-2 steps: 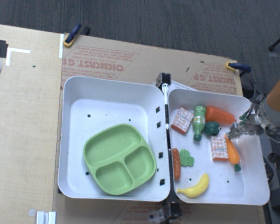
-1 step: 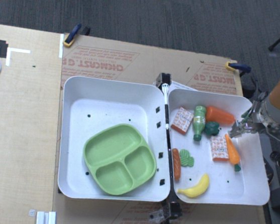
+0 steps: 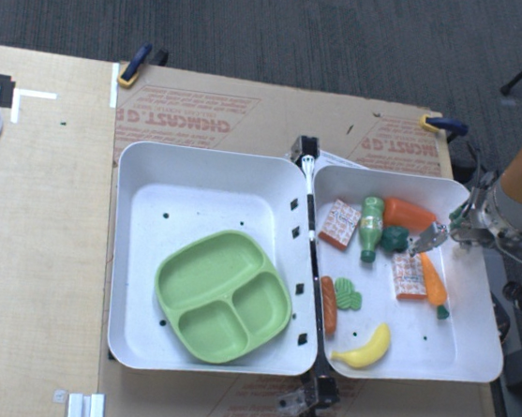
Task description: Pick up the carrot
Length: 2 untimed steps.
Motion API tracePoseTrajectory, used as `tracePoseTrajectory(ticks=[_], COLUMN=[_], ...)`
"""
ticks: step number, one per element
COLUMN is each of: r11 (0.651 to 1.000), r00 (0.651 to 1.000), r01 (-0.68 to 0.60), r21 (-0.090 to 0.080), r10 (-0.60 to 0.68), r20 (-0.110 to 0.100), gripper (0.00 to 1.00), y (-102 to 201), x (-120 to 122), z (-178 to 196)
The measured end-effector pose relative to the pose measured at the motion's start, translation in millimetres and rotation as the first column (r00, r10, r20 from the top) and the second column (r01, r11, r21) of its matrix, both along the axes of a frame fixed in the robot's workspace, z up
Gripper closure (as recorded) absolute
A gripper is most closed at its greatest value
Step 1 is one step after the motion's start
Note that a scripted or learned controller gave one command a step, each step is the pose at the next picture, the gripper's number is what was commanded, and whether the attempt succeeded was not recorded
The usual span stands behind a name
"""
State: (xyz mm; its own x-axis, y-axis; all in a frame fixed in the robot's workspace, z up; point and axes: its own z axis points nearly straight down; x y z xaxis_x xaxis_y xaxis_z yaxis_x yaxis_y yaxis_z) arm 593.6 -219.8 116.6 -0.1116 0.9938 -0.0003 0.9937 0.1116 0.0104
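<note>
The small orange plastic carrot (image 3: 433,282) lies near the right white bin's (image 3: 469,356) right wall, bare floor below it; the pincer (image 3: 430,239) sits just above it, its opening unreadable.

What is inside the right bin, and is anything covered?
Right bin: carrot, banana, green bottle, hot dog, two snack boxes, an orange pepper, green pieces. The pincer hangs above the carrot; what lies beneath the arm is hidden.

The cardboard sheet (image 3: 281,125) under the bins carries red printing — seen upside down and reversed, it looks like "CHEMAST GP" at two spots, the smaller lines unreadable. Two small red-and-white cartons (image 3: 339,224) bear print too small to read.
</note>
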Motion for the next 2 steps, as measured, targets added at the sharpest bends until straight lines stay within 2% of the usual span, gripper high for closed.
tracePoseTrajectory(ticks=[1,2], r11=[0.992,0.993], r00=[0.992,0.993], r01=[-0.123,-0.121], r21=[-0.004,-0.007], r10=[0.123,0.121], r20=[-0.002,0.002], gripper=[0.0,1.0], y=[18.1,17.2], x=[-17.2,-16.2], z=[-20.2,-9.6])
